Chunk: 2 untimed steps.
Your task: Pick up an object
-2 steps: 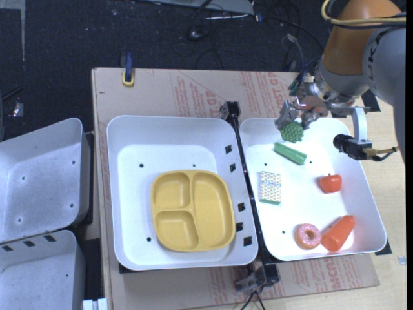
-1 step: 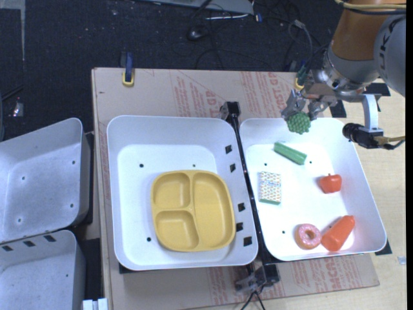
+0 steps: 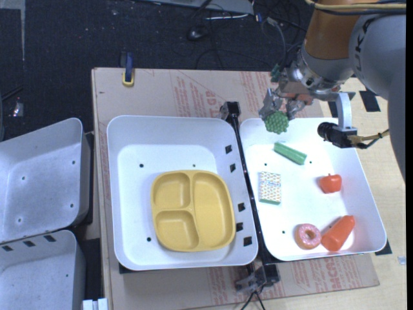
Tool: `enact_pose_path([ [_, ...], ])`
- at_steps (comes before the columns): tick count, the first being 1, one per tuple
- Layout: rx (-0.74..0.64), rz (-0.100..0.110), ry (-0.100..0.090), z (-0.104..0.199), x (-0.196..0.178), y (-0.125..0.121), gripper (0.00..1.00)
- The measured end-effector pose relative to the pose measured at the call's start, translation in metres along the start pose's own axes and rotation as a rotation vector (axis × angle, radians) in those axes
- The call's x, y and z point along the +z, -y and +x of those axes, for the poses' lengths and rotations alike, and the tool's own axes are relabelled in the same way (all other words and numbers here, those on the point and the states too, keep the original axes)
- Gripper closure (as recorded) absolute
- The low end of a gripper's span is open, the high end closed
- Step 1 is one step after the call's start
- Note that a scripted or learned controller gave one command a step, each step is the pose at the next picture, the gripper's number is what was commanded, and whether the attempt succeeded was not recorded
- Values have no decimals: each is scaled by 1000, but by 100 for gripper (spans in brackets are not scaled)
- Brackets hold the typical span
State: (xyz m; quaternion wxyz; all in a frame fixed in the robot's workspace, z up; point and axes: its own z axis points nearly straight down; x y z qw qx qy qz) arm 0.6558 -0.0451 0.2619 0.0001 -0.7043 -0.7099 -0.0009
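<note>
My gripper (image 3: 278, 113) hangs over the far left corner of the right bin (image 3: 371, 192), shut on a green broccoli piece (image 3: 277, 123) that is lifted off the floor. In the right bin lie a green stick (image 3: 290, 153), a patterned white sponge (image 3: 270, 187), a small red pepper (image 3: 330, 183), a pink donut (image 3: 308, 236) and an orange carrot (image 3: 337, 233). The left bin (image 3: 129, 147) holds a yellow divided plate (image 3: 192, 210).
A black divider (image 3: 242, 173) runs between the two bins. A blue and yellow clamp (image 3: 128, 71) sits at the bench's far left. White bin lids (image 3: 39, 173) lie off the bench to the left. A black fitting (image 3: 335, 133) sticks out beside the wrist.
</note>
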Motion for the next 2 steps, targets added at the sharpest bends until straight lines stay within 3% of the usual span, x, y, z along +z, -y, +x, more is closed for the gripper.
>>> enact_pose_path([
  [2, 0, 2, 0, 111, 9, 20, 100],
])
